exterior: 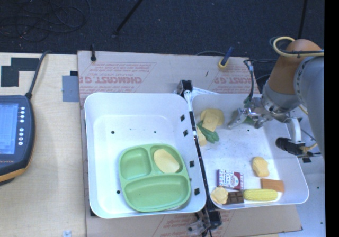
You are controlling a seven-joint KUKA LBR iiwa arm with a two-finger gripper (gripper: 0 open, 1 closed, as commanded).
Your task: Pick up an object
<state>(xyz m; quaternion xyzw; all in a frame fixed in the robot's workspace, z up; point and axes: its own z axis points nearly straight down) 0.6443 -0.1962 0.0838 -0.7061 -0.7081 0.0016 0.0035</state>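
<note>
arm [296, 72] bent low over right bin [296, 188]

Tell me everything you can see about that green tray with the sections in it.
The green tray is a rounded, plastic-looking divided plate with three compartments: two small ones at the back and one long one at the front. It lies flat in the left white bin, toward that bin's front right corner. A pale yellow piece rests in the back right compartment; the other two look bare. The gripper is over the other bin, well away from it.

Yellow pieces [260, 166], corn [260, 195], red carton [229, 179] in right bin [296, 175]
</note>
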